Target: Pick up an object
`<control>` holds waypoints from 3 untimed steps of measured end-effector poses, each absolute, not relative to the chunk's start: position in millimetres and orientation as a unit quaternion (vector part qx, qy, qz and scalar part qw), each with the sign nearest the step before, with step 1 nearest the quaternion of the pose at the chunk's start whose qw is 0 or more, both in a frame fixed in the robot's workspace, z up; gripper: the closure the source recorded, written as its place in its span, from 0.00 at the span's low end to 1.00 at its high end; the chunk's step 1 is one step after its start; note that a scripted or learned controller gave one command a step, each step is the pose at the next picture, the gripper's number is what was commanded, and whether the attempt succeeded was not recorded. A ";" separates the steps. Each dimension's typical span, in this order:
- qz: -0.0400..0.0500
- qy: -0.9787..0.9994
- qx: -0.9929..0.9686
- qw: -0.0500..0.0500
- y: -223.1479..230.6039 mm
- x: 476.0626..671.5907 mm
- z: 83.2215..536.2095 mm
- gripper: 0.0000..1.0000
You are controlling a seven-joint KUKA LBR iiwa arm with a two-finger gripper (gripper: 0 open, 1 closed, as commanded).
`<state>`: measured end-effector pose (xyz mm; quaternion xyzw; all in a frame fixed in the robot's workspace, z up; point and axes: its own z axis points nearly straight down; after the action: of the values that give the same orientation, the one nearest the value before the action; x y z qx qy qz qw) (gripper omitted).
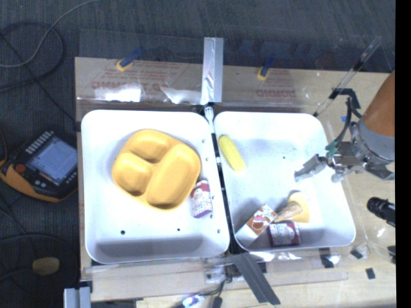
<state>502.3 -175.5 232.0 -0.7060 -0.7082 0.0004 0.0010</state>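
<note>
Hand (313,169) hovers over right bin (270,124), finger spread impossible to tell. Can (283,233), packet (260,221), wedge (297,209) clustered near front wall; corn (231,152) lies alone, easier pick: centre over it, descend straight.

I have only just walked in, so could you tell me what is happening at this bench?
A robot arm reaches in from the right, its gripper over the right bin with nothing visibly held. That bin holds a corn cob, a small can and packets. The left bin holds a big yellow bread-like object.
</note>
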 end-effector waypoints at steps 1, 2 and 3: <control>0.001 -0.779 -0.628 0.002 -188.0 508.6 151.6 0.00; -0.003 -0.781 -0.625 -0.005 -195.0 495.2 90.7 0.00; -0.004 -0.781 -0.625 -0.006 -194.2 497.0 100.9 1.00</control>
<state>497.0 -194.2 100.9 -0.6247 -0.7808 -0.0042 -0.0062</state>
